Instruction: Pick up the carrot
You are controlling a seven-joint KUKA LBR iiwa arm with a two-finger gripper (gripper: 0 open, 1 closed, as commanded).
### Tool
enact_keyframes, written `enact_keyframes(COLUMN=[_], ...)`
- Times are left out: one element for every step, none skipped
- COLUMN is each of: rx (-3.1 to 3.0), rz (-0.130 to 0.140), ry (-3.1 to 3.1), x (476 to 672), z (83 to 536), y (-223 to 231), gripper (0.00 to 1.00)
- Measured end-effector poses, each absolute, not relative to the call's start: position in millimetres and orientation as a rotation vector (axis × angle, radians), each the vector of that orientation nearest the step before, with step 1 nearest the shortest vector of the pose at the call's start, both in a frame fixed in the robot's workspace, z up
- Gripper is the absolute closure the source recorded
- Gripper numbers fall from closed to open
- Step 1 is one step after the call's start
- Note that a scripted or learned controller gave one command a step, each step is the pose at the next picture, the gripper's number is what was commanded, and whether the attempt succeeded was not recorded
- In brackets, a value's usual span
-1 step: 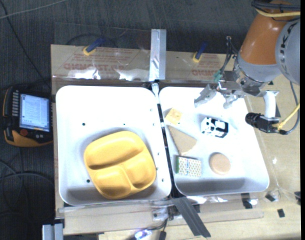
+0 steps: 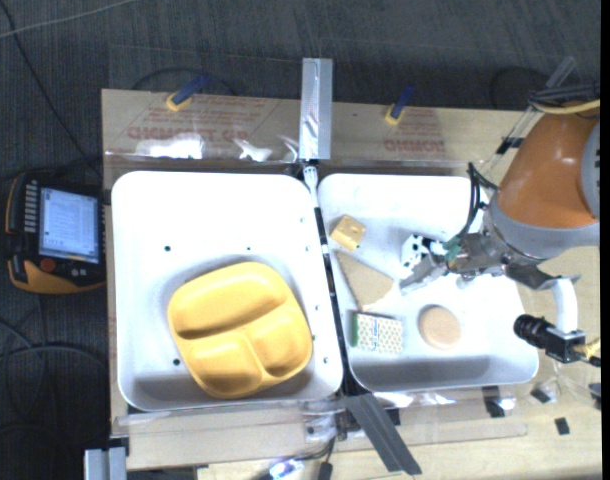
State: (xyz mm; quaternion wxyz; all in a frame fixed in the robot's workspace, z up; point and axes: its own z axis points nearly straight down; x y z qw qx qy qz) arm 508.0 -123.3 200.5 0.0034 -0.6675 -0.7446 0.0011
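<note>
While the arm (image 2: 545,193) reaches in over the right bin (image 2: 385,373), its gripper (image 2: 417,258) hangs above the bin floor, how far open I cannot tell, no carrot visible near it, with a tan disc (image 2: 440,326), a patterned packet (image 2: 376,333) and a yellow block (image 2: 347,232) there, and a yellow tray (image 2: 240,326) in the left bin (image 2: 145,218).

Robot lab: bench (image 2: 235,128), teach pendant (image 2: 57,232)

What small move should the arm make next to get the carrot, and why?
Probably shift the end effector a little toward the bottom of the view, within the right bin, until it is over the round orange-tan piece. That piece looks most like the carrot, though I cannot be sure, and the end effector hangs beside it, not above it.
</note>
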Motion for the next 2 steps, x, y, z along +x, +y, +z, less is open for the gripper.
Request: enact_keyframes(rx=[-2.226, -2.284], rz=[-0.017, -0.04], ry=[-2.244, -2.147], x=[494.4, 496.0], z=[102, 93], y=[-150, -208], gripper=[0.0, 0.0])
